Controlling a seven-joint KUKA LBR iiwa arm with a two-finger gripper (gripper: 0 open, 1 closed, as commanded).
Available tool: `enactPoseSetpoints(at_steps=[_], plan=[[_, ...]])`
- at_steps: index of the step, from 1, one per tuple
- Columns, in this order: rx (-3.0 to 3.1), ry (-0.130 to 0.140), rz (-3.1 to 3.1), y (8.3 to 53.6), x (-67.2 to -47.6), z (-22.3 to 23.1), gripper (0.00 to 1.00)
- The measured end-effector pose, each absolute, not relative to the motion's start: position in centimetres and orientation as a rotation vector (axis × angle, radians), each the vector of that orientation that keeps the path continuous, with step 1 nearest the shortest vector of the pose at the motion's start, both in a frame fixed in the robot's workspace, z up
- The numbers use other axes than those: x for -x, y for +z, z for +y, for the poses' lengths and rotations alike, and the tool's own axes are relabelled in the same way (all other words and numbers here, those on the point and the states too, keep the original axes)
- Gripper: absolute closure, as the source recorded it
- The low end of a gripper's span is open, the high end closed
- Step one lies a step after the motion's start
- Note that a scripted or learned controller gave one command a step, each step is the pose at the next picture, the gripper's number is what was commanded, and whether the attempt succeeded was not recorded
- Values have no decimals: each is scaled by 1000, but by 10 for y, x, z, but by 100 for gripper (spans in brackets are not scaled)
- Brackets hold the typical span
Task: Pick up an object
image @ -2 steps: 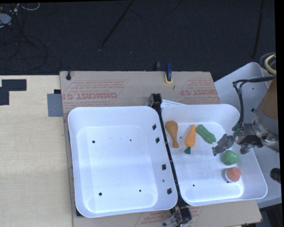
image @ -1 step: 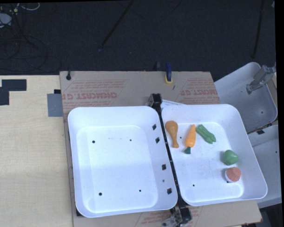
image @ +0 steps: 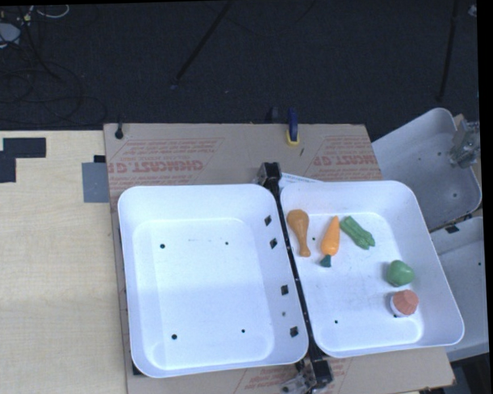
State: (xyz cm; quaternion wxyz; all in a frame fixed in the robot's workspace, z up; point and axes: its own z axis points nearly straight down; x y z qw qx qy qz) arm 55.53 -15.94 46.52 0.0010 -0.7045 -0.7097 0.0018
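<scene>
Two shallow white bins side by side on a printed cardboard sheet (image: 197,157): left bin (image: 144,276) with bare floor, right bin (image: 430,258) with all five toy foods. Across the right bin, from its left side toward its right wall: tan drumstick (image: 298,229) nearest the divider, orange carrot (image: 330,237) just beside it, long green pod (image: 357,232) close to the carrot's upper end, then, well apart toward the near right corner, a round green vegetable (image: 399,272) with a small red-orange round piece (image: 405,302) just below it. Cannot tell the gripper's state, nor how these pieces lie relative to it.
</scene>
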Motion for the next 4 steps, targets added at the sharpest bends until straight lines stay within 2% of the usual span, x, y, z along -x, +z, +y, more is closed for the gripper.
enactPoseSetpoints(at_steps=[1, 2, 3, 4], plan=[[2209, 11, -2216, 364, -523, -107, 100], [2214, 7, -2219, 290, -476, -44, 100], [2216, -11, -2233, 401, -482, 14, 100], [2213, -13, -2235, 504, -476, 93, 100]])
